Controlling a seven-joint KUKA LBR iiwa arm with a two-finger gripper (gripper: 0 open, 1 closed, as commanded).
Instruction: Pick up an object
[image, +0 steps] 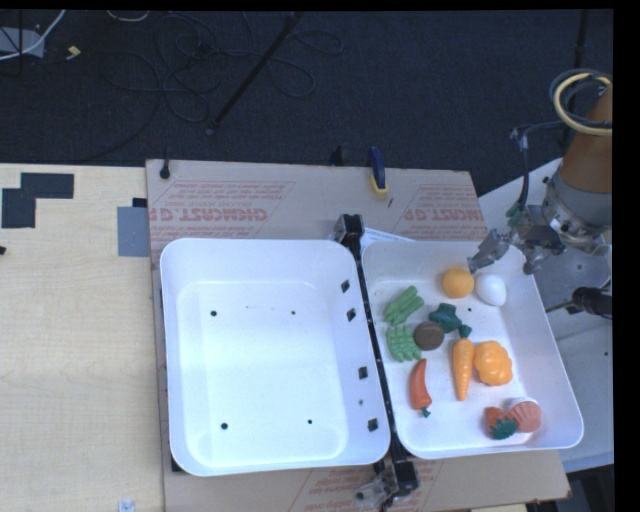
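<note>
The left bin (262, 355) offers open floor from wall to wall. In the right bin (560, 385) the toys crowd the middle: 2 green pieces (403, 322) by the divider, a red pepper (420, 385) and carrot (462, 368) nearer, an orange lump (492, 362) touching the carrot's right, a brown ball (429, 336) among them. Gaps between these are narrow. An orange ball (457, 282) and white egg (490, 290) sit touching at the far right, under the gripper (510, 250). Bare floor lies along the far left corner and the near edge left of the strawberry (515, 418).
</note>
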